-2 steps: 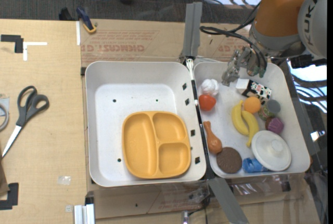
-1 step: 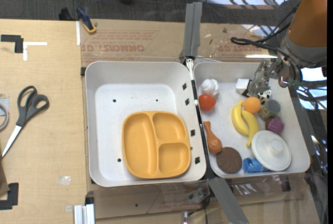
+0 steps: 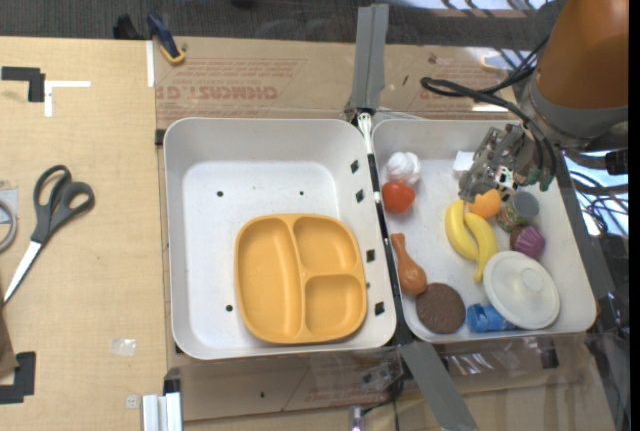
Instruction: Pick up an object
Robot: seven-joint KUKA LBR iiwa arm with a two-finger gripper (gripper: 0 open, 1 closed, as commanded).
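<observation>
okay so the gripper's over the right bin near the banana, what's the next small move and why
Probably lower the gripper a little onto the small orange piece directly beneath it, beside the banana. It sits low over that cluster in the right bin, with nothing visibly held.

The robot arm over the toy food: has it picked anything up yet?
Not that I can see. The gripper is down in the right bin, just above the banana and a small orange piece. Nothing is visibly lifted. Grasping and raising are left.

Black-handled scissors (image 3: 50,209) lie on the wooden bench (image 3: 80,319) (well left of the bins); a blue clamp (image 3: 165,37) sits beyond.
</observation>
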